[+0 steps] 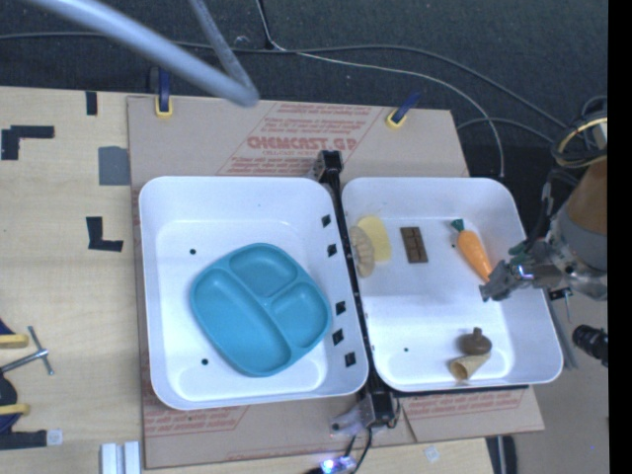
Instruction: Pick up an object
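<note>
The right bin [434, 194] holds an orange carrot [473, 253] near its right wall, a brown chocolate bar [414, 245] in the middle and a pale yellow round piece [371, 242] by its left wall. A brown and tan cone-shaped toy [472, 354] lies near the front right corner. My gripper [506, 281] hangs at the right rim of this bin, just below the carrot's lower end. Nothing shows between its tips.
The left bin [178, 205] holds a blue divided plate [259, 307]. A black hinge strip [341, 265] runs between the two bins. Cables [474, 97] trail across the dark floor behind the bench. A grey pole [128, 28] crosses the upper left.
</note>
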Controlling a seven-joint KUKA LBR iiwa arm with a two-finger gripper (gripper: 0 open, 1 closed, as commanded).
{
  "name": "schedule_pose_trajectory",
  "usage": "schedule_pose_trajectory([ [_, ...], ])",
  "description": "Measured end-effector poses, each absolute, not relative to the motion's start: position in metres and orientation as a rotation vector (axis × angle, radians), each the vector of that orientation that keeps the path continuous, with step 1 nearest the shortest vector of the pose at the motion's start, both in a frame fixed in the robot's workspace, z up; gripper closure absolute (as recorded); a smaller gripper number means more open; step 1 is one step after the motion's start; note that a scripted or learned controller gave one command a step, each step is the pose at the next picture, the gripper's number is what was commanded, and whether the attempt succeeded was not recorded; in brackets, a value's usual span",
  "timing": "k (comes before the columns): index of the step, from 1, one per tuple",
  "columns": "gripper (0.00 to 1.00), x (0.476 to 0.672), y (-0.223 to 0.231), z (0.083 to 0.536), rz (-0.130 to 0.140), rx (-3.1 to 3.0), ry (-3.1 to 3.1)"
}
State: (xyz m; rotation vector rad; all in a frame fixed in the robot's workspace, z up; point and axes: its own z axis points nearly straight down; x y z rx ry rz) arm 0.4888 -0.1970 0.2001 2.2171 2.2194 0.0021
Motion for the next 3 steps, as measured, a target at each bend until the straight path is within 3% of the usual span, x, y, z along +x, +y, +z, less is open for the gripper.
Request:
schedule_pose_trajectory([
  [2, 1.0, 0.491, -0.2, 0.271, 0.0, 2.218, 2.222],
  [3, 1.0, 0.488, -0.144, 0.274, 0.0, 2.215, 2.229],
])
